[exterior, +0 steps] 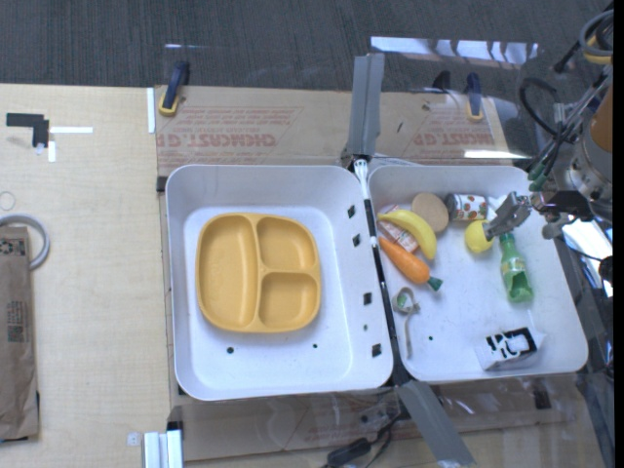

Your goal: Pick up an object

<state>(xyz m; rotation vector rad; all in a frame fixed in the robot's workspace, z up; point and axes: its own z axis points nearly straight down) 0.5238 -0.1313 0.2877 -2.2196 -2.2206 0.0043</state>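
Observation:
The right bin holds a banana, an orange carrot, a round brown disc, a small can, a yellow lemon, a green bottle, a metal spoon and a small black-and-white box. My gripper hangs at this bin's far right, just above the top of the green bottle and right of the lemon. It is open, and nothing sits between its fingers.
The left bin holds a yellow divided plate. A brown paper bag lies on the bench at far left. Clamps and a cardboard sheet run behind the bins.

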